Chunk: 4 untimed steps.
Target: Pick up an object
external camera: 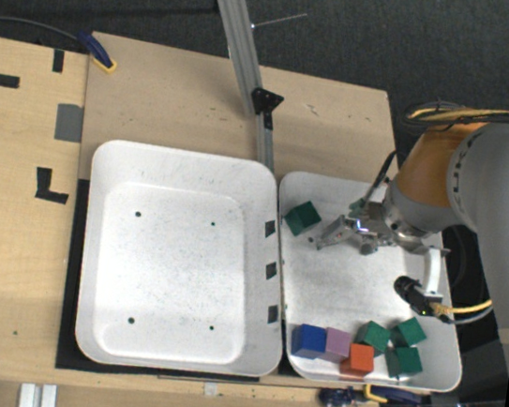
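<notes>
My gripper (341, 243) hangs over the upper part of the right bin (347, 283), with its fingers spread open and nothing between them. A green block (303, 217) lies just to the left of the gripper, apart from it. Along the bin's near edge sit a blue block (310, 340), a purple block (337, 342) and an orange block (360, 358), packed side by side. Three more green blocks (404, 361) cluster in the near right corner.
The left bin (171, 256) stands beside the right one, their rims touching. A slanted metal pole (247, 64) rises from the bench behind the bins. A black and yellow cable (430, 300) hangs by the arm over the right bin's right rim.
</notes>
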Motion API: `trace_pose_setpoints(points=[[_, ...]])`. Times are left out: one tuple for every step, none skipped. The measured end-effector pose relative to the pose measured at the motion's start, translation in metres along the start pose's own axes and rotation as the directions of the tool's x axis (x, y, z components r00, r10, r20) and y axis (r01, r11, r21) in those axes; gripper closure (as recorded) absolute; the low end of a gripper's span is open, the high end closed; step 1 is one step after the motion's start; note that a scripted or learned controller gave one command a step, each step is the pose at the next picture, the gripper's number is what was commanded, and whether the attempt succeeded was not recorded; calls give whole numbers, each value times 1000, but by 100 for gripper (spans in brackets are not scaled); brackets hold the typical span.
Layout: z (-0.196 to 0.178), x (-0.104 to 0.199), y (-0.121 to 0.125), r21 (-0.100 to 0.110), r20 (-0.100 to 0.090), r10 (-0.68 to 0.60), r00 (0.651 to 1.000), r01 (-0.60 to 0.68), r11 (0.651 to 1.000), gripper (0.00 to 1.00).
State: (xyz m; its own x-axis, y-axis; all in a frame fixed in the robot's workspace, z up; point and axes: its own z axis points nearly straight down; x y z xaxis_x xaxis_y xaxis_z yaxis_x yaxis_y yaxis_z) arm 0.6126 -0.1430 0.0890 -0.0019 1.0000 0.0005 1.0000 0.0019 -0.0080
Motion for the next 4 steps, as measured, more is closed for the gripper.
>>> trace_pose_setpoints(points=[[-3, 1, 0, -6, 1, 1, 1000, -1, 1000, 0], [-12, 2, 0, -5, -1, -1, 1000, 1, 1000, 100], [-59, -5, 5, -11, 1, 1, 1000, -1, 1000, 100], [-121, -7, 1, -14, 2, 1, 1000, -1, 1000, 100]])
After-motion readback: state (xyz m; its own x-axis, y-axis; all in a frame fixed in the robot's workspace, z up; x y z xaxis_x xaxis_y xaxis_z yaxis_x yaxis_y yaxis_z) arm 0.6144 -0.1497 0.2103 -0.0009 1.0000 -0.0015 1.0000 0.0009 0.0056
